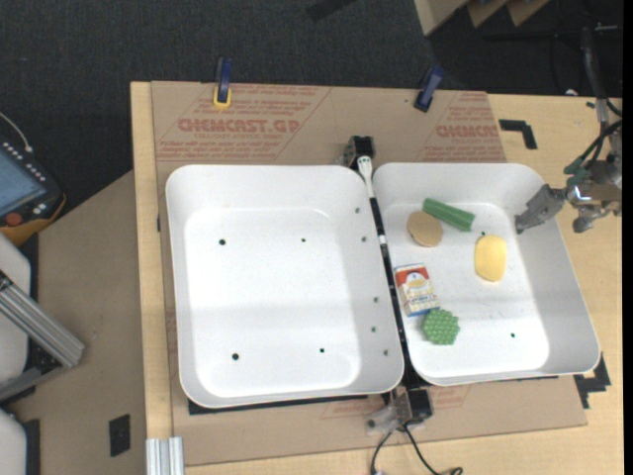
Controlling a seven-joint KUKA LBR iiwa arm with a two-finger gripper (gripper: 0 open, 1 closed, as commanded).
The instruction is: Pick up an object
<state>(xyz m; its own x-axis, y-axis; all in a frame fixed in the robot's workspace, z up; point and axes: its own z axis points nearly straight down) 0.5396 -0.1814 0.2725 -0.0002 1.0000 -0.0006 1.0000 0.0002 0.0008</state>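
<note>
Hovering at the right edge of the frame, the gripper [554, 209] hung with fingers spread and nothing between them, over the right bin [554, 305] holding a yellow lemon [491, 258].

Two white bins sit side by side on a brown board [297, 112] printed with red lettering: the left bin [198, 191] and the right bin [564, 305]. Two blue clamps [224, 82] grip the board's far edge.
</note>
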